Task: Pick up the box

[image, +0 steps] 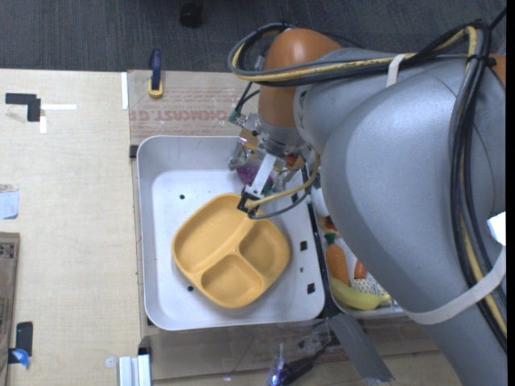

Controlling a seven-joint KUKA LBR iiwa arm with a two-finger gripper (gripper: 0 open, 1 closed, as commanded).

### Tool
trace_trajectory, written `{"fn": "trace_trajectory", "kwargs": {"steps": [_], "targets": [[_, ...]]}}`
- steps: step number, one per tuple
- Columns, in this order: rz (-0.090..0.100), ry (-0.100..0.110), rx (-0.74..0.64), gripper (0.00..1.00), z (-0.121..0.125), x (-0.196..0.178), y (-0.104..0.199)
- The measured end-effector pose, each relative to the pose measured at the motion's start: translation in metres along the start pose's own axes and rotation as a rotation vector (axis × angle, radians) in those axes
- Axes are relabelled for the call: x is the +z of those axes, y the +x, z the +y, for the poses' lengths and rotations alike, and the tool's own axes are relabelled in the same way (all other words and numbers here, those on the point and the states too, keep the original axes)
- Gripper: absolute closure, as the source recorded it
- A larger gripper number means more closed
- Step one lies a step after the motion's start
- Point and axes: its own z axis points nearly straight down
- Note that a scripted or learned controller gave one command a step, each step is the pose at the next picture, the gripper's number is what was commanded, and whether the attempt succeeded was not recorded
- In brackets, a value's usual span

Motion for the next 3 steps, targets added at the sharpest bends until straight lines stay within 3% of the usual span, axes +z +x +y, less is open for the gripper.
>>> {"fn": "trace_trajectory", "kwargs": {"steps": [2, 3], "targets": [[0.000, 0.000, 0.000, 0.00, 0.0000, 0.0000, -0.0001], [-0.004, 0.000, -0.002, 1.00, 0.0009, -0.0094, -0.0016]]}}
